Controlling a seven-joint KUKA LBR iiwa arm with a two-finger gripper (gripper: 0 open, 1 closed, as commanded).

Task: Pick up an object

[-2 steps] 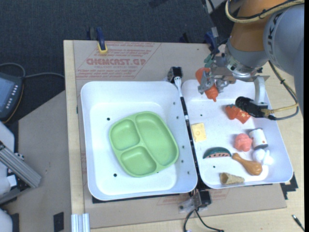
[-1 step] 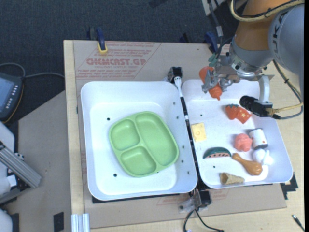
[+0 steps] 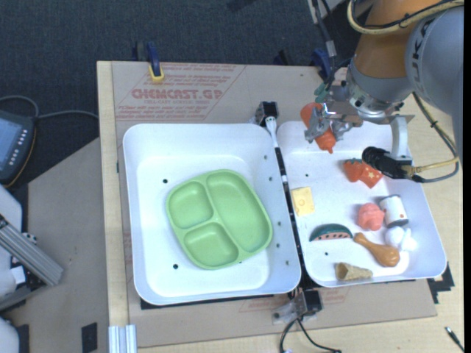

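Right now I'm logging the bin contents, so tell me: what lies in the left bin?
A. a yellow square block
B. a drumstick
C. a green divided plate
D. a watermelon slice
C: the green divided plate lies alone in the left bin, while the yellow block, watermelon slice and drumstick all lie in the right bin.

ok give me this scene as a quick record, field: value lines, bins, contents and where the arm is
left bin: shallow white bin holding a green three-compartment plastic plate
right bin: shallow white bin with small toy foods
right bin contents: yellow square block, watermelon slice, pink ball, brown drumstick, red-orange piece
arm: gripper over the right bin's far corner, an orange object at its tip
grasp: cannot tell
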